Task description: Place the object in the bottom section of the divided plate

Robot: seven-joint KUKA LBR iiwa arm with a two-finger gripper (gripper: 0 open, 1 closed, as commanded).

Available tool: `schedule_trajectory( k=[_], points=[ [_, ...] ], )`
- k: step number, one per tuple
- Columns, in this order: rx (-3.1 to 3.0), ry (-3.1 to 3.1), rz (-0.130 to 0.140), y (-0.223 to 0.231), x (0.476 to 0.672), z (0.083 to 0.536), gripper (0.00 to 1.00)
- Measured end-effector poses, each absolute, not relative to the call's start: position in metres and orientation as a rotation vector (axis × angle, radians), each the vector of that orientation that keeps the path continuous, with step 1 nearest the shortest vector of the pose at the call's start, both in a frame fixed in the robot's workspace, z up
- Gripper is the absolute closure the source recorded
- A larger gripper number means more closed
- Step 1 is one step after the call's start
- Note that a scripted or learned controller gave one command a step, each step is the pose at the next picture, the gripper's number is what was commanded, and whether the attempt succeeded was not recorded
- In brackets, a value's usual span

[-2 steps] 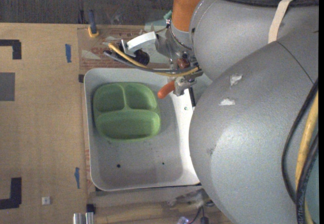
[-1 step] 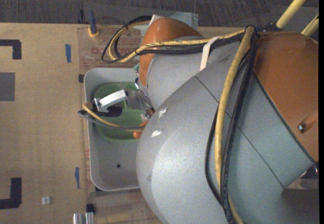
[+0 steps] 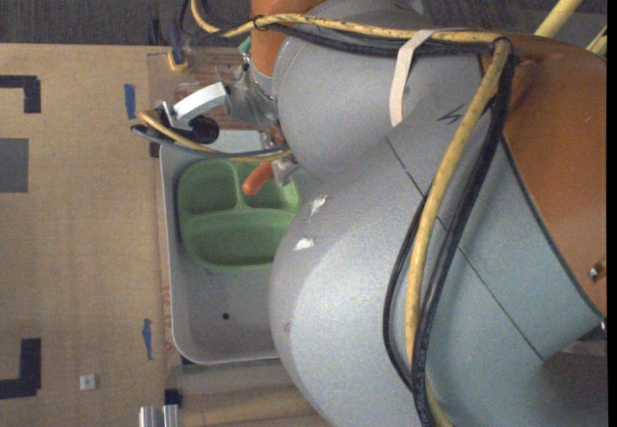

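A green divided plate lies in the white bin, partly covered by the arm. A small orange object hangs or rests over the plate's upper right compartment, by the divider ridge. My gripper is right above and beside that orange object, mostly hidden behind the big grey arm body. I cannot make out whether the orange object is in its grasp or just lying on the plate.
The arm's grey links and orange bands fill the right and centre, with yellow and black cables looped along them. A white bracket with cables sticks out at the bin's top edge. Cardboard with blue tape marks lies at left.
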State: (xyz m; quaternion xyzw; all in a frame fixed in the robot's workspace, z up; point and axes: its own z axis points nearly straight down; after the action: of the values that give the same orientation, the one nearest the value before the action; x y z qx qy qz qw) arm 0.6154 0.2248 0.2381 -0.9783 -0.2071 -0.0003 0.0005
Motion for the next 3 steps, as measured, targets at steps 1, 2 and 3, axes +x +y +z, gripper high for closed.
schedule_trajectory(
  k=[1, 2, 3],
  points=[
    [-3.059, -0.715, 0.009, 0.225, 0.547, 0.166, 1.0],
    [-3.059, -0.714, 0.0, 0.225, 0.627, 0.204, 1.0],
    [-3.029, -0.831, 0.009, 0.226, 0.617, 0.143, 1.0]
  ],
)
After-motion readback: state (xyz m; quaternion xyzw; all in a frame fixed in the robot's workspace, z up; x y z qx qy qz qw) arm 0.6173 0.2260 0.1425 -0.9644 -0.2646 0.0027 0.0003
